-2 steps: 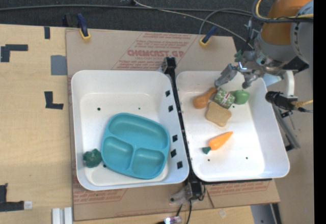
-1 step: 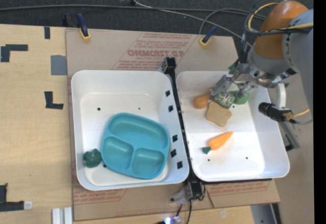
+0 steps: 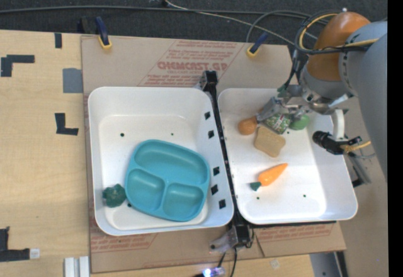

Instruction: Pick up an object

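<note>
Pincer (image 3: 281, 113) sits low in the right bin (image 3: 327, 203), at its upper part, right over a small green-patterned object (image 3: 281, 123); can't tell if it's clenched, released, or grasping anything, since wrist hardware hides the tips. Just beside: an orange ball (image 3: 247, 125) to the left, a tan block (image 3: 269, 141) touching below, and a carrot (image 3: 272, 175) lower down, apart. Left bin (image 3: 101, 112) holds a teal tray (image 3: 167, 179) w/ a dark green lump (image 3: 114, 195) near. Judgement: approach done, nothing clearly lifted; grip & lift are left.

Tool (image 3: 278, 119) low in right bin (image 3: 327, 206), above tan block (image 3: 269, 141), near carrot (image 3: 273, 174).
</note>
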You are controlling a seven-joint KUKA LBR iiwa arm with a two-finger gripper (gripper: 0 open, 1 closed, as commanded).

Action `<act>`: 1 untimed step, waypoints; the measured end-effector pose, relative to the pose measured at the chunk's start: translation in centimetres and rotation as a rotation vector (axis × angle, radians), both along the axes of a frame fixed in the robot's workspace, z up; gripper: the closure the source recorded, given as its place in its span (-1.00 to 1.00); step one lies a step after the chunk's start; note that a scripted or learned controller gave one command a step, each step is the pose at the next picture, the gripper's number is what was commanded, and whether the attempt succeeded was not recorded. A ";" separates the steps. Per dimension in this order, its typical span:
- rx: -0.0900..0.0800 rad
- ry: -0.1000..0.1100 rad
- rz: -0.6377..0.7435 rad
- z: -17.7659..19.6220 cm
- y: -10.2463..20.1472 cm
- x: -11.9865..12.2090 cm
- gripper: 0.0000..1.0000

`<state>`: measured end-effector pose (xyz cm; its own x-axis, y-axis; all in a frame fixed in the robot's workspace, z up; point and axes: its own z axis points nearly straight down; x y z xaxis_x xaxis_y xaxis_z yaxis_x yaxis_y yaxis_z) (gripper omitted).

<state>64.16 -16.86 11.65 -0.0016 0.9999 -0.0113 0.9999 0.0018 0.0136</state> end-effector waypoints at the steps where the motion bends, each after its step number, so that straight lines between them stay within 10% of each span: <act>1: 0.008 0.013 0.001 0.7 0.3 -0.3 1.00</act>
<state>63.87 -16.54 12.33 -0.0023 1.0000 -0.0034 1.0000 0.0023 0.0008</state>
